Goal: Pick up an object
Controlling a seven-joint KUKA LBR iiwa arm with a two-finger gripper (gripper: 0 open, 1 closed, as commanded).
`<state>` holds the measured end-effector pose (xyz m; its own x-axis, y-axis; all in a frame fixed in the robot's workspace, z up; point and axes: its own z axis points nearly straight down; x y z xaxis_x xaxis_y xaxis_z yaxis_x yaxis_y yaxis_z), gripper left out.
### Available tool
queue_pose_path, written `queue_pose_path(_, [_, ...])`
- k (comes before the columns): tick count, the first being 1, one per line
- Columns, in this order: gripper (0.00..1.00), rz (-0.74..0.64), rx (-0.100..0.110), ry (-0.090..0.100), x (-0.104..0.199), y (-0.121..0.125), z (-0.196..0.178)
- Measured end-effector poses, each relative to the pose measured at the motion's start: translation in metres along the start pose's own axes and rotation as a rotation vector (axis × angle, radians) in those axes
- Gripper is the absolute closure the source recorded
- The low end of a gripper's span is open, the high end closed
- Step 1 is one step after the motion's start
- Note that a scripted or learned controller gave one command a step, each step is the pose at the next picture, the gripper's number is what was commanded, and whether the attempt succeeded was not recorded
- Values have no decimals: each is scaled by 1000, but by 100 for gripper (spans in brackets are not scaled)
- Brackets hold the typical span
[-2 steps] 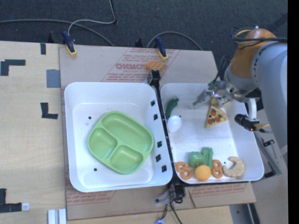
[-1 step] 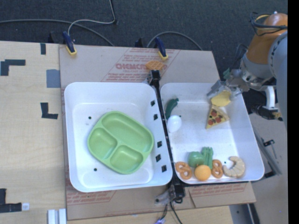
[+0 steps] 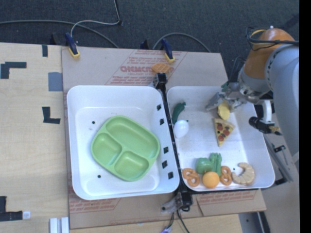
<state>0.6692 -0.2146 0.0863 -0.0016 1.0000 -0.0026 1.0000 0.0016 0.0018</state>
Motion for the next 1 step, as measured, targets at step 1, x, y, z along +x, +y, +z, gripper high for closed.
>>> queue_pose_path(1, [100, -1, -5, -4, 0, 1, -12])
